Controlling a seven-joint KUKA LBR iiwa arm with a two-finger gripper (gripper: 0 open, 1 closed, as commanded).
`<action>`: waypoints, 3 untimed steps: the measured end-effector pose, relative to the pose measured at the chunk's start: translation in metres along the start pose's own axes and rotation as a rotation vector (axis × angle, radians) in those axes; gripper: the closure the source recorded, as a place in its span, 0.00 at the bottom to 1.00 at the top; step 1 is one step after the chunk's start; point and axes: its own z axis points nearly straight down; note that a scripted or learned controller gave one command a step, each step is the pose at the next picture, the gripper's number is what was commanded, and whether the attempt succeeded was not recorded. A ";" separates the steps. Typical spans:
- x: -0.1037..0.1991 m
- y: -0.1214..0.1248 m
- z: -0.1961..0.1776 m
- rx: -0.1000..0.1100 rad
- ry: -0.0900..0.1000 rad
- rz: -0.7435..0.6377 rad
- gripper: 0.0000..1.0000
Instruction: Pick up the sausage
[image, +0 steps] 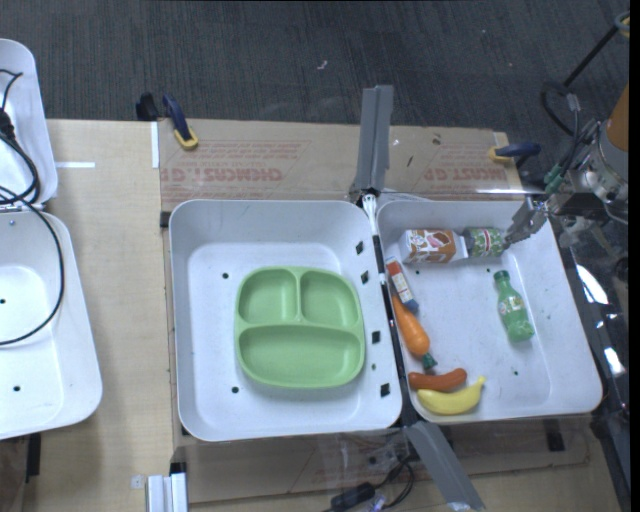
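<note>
Reversed red lettering ran across the cardboard sheet (330, 160) beneath both bins, mirror-wise and too broken to read as a name. The left bin (190, 300), a shallow tray of smooth white plastic with rounded corners, held a matte green plate (298, 328) moulded into three compartments: two small ones toward twelve o'clock, one long one toward six.

In the right bin (560, 330), along its nine o'clock wall, lay a slim tube (401, 284) with a red label, its print too small to read, and just below it an orange carrot (412, 330) with a green tip. At seven o'clock in that bin rested the sausage (438, 380), a glossy red-orange curved link, touching the top of a yellow banana (451, 399).

Toward twelve o'clock a bottle (450, 244) lay on its side, its white and orange label illegible. A small green bottle (514, 308) lay toward three o'clock.

The gripper (522, 228) hung at the bin's one o'clock corner, just beside the lying bottle's end, well apart from the sausage; how widely its fingers stood could not be told, and nothing was seen held.
</note>
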 end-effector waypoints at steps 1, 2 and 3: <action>0.015 -0.049 0.143 0.000 0.001 -0.161 0.00; 0.030 -0.094 0.194 0.000 0.002 -0.177 0.00; 0.029 -0.094 0.185 0.000 0.001 -0.173 1.00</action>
